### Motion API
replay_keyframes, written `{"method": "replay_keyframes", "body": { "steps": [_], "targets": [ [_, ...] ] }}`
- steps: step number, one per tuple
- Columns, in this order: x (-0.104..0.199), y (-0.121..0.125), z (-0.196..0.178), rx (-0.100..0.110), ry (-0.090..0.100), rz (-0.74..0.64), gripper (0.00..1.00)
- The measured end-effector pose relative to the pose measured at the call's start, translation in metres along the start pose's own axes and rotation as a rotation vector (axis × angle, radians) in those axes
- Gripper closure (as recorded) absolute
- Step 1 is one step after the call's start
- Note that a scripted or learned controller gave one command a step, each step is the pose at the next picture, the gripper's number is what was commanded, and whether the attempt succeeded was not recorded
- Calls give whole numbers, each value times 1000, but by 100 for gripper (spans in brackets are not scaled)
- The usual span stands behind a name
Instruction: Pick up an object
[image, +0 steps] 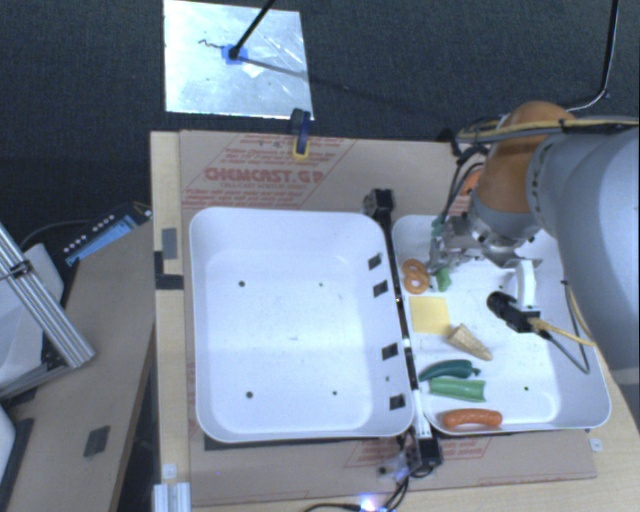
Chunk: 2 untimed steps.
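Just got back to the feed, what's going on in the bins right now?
The arm reaches into the right bin, with its gripper low near the bin's far left corner, right beside an orange ring. I can't tell whether it holds anything. A yellow slice, a cone, green pods and a sausage lie untouched along the bin's left side, nearer the camera.

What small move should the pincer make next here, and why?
Probably a short drop straight down. The pincer is over the orange ring and a small green piece at the far end of the right bin, and I see nothing held in it yet.
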<state>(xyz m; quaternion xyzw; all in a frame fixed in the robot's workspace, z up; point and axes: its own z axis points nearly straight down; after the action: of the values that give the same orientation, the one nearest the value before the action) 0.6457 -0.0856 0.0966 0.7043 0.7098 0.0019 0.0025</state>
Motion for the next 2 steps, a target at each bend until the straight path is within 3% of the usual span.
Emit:
{"method": "replay_keyframes", "body": {
  "steps": [1, 2],
  "targets": [
    [-26, 17, -223, -16, -4, 2, 100],
    [55, -22, -140, 13, 5, -3, 100]
  ]
}}
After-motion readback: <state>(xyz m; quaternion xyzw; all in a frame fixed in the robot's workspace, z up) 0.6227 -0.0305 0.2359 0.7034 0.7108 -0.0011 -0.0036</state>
